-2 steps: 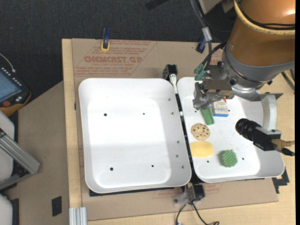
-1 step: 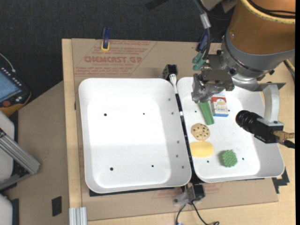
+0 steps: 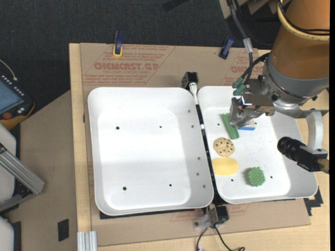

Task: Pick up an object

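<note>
over right bin [image 3: 301,184] | gripper [image 3: 239,120] (grip state unreadable) partly hides green strip [image 3: 231,128]

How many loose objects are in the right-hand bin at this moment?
4 visible: a green bar under the end effector, a cookie below it, a yellow piece near the front, and a green broccoli-like piece beside that. A blue item by the end effector may be another.

Two white bins [image 3: 141,150] sit side by side, and the right one holds one cookie [image 3: 224,147], one yellow piece [image 3: 225,167], one green ball [image 3: 255,177] and one green stick [image 3: 229,127]
</note>
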### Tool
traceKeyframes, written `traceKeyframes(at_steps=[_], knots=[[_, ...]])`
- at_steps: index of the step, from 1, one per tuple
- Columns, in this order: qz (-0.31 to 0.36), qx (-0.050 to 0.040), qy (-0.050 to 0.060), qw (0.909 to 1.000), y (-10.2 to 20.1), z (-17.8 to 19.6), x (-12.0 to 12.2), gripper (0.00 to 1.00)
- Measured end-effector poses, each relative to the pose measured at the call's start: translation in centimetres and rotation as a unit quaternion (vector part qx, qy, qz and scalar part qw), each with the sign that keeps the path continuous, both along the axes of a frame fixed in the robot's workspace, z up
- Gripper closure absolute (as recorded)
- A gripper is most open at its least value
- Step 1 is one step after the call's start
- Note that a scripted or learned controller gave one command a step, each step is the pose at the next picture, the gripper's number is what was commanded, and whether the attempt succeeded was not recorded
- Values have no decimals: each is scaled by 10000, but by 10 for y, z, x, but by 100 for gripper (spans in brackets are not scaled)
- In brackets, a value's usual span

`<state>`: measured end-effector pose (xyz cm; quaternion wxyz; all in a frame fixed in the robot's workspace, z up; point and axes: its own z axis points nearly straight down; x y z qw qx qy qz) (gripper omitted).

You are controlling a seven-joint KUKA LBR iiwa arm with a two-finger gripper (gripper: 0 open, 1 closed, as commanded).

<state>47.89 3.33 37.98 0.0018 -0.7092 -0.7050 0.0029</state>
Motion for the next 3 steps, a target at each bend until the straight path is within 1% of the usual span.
traceKeyframes(at_steps=[1,2,3], knots=[[39,11,-55,10000,25,26,1,100],[31,9,-60,10000,25,36,1,100],[35,11,-61,10000,34,64,1,100]])
